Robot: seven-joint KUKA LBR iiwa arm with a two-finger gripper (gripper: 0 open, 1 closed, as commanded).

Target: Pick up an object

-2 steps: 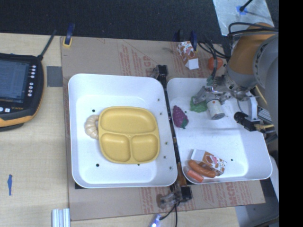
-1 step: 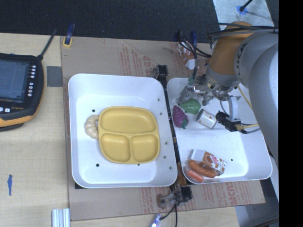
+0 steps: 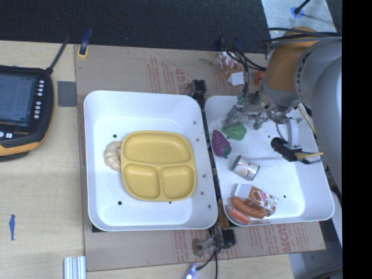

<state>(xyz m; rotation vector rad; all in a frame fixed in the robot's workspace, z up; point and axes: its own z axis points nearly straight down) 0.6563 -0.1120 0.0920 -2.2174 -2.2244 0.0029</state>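
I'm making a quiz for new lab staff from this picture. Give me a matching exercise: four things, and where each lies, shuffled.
Things:
1. yellow tray
2. purple grapes
3. can
4. tablet

Places:
A. middle of the right bin
B. on the bench, far left
C. left bin
D. right bin, by its left wall

Pairs: 1-C, 2-D, 3-A, 4-B

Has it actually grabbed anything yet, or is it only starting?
Nothing looks picked up yet. The gripper is low in the right bin, right at the green toy, so a grab there seems in hand; whether it has hold, I cannot tell. The purple grapes, small can and hot dog lie loose. Lifting an object clear is left.
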